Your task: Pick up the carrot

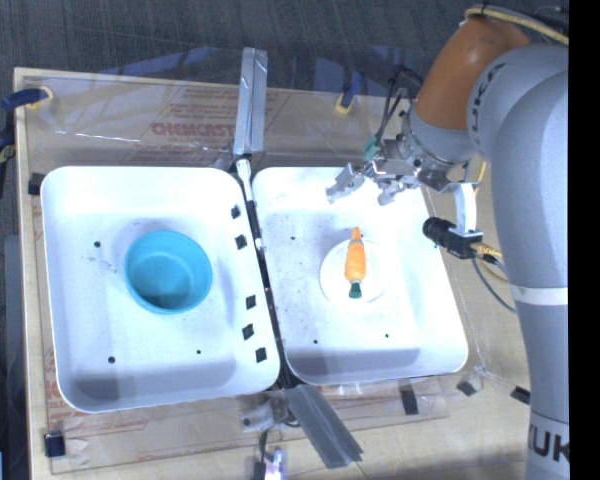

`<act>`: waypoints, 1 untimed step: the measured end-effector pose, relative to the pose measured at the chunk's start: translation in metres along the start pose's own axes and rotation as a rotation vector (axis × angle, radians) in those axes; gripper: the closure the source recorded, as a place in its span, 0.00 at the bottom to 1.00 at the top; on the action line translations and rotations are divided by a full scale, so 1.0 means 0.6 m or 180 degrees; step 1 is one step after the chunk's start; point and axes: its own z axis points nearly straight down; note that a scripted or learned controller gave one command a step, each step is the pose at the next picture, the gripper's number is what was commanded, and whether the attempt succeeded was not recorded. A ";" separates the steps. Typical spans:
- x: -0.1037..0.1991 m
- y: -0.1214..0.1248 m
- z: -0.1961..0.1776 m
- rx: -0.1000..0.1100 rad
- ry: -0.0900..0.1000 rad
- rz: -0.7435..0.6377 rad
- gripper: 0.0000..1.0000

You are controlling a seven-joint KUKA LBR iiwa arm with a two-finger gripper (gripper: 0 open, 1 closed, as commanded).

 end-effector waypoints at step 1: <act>-0.024 -0.089 0.168 -0.0001 -0.0002 -0.0191 0.00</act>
